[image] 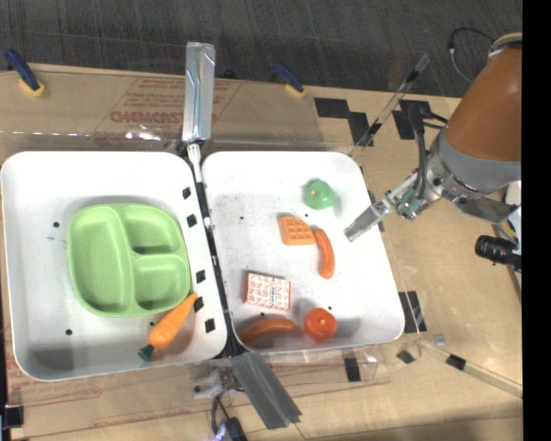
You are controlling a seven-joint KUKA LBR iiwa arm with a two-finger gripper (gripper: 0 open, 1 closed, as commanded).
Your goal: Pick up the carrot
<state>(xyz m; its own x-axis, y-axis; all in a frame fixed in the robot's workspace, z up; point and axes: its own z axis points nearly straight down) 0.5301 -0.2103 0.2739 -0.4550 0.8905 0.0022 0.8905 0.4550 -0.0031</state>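
The carrot point(171, 325), orange with a green stub at its lower end, lies slanted in the left bin point(28, 182) at the front right corner. It rests against the green divided plate point(129, 257) and close to the wall between the bins. My gripper point(365, 220) hangs at the right rim of the right bin point(367, 274), far to the right of the carrot and apart from every object.
The right bin holds a green round piece point(319, 193), an orange waffle point(297, 231), a sausage point(325, 253), a red patterned box point(267, 291), a tomato point(320, 323) and a brown piece point(268, 330). A metal bar point(198, 90) stands at the back between the bins.
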